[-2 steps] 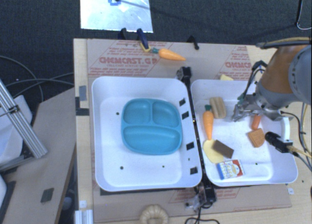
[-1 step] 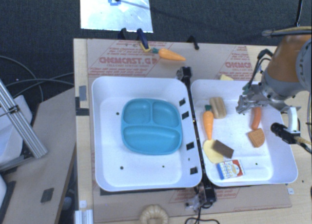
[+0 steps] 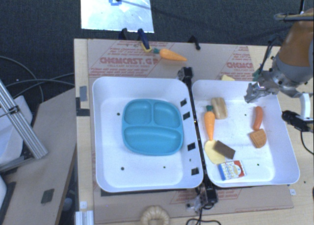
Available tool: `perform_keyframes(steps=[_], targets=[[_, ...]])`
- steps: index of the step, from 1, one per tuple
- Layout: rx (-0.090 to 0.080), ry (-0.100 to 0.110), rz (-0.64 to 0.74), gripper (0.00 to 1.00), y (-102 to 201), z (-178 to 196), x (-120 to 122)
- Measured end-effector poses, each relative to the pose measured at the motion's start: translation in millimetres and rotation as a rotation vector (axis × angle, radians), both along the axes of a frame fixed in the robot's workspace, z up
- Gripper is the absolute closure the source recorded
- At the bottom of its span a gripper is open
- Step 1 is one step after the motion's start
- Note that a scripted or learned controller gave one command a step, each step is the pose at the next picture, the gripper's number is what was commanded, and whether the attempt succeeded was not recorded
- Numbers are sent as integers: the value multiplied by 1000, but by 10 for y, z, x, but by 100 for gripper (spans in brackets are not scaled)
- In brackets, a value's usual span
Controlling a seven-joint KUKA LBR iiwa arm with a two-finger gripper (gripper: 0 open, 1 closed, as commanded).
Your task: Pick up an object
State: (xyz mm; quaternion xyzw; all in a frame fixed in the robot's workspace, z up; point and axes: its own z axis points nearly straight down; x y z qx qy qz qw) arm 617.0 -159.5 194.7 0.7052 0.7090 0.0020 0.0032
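Note:
My gripper [image 3: 253, 94] hangs over the back of the right bin [image 3: 289, 170], reaching in from the right on the grey arm with its orange band. Its tips sit just above and left of a red-orange sausage-shaped piece [image 3: 257, 117]. Nothing shows between the tips. Below the sausage lies an orange bread-like chunk [image 3: 258, 138]. Further left in the same bin are a tan block [image 3: 219, 107], a carrot [image 3: 209, 124], a yellow slice [image 3: 212, 152] with a brown block [image 3: 225, 149] on it, and a small red, white and blue box [image 3: 231, 169].
The left bin [image 3: 105, 170] holds a blue divided plate [image 3: 152, 126]. A second carrot [image 3: 169, 55] lies on the cardboard behind the bins, next to a blue clip [image 3: 143, 38]. A black divider [image 3: 194, 121] runs between the bins. A yellow bit [image 3: 227, 77] peeks over the right bin's back rim.

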Motion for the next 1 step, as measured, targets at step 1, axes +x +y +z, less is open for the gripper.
perform_keyframes(steps=[1], targets=[[1, 1, 0, 100, -2, 323, 15]])
